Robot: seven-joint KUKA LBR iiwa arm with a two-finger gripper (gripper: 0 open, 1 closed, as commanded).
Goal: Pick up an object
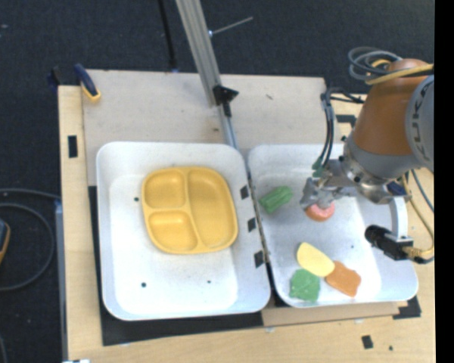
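In the right bin lie a green cylinder-like piece, a pink-red round piece, a yellow piece, an orange piece and a green leafy piece. My gripper hangs over the middle of this bin, right above the pink-red piece and partly covering it. The green cylinder lies just left of the gripper. Whether anything sits between the gripper's tips is hidden by the wrist.
The left bin holds a yellow three-compartment plate. A slanted metal pole rises behind the bins. The arm's orange body covers the right bin's far right part.
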